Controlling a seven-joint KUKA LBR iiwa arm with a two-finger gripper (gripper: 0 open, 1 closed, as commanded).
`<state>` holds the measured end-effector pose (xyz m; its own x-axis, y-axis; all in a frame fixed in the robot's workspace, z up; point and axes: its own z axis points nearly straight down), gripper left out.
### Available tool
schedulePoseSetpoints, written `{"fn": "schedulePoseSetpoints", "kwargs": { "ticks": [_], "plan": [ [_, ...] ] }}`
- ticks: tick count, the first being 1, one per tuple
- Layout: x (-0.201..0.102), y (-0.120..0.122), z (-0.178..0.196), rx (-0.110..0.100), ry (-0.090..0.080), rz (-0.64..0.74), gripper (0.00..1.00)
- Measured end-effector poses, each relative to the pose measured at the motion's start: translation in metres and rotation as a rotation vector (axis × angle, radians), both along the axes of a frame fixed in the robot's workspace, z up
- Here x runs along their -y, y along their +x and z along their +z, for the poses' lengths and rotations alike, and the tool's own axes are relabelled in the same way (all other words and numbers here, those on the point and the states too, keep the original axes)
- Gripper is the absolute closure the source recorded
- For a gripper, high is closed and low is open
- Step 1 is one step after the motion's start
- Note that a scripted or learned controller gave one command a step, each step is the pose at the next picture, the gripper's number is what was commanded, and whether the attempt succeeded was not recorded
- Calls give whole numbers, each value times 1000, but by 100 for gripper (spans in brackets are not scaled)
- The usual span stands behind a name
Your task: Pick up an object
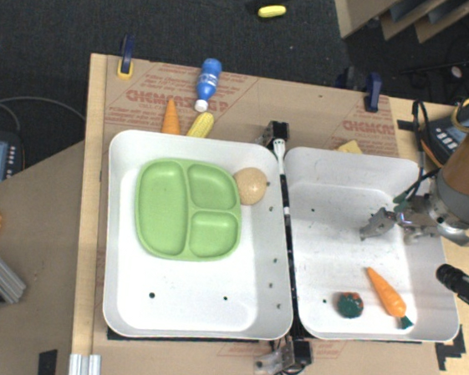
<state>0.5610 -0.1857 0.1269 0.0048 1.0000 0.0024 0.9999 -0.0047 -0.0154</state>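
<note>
You see gripper (379,223) at mid-right of frame above right bin (337,173), jaws released, nothing grasped; carrot (386,293) lies lower right, prob. the target.

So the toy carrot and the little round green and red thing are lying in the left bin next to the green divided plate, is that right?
Not quite. The camera view shows the toy carrot and the round green and red thing lying in the right bin, near its front edge. The green divided plate sits in the left bin, with a tan ball beside it.
</note>
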Motion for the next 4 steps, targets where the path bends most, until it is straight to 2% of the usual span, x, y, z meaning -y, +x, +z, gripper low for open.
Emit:
{"fn": "schedulePoseSetpoints", "kwargs": {
  "ticks": [1, 2, 3, 4],
  "plan": [
    [-11, -67, -45, 7, 1, 2, 0],
    [-10, -62, -32, 18, -4, 2, 100],
    [-77, 1, 28, 26, -2, 15, 100],
    [-142, 4, 60, 21, -2, 12, 100]
  ]
}}
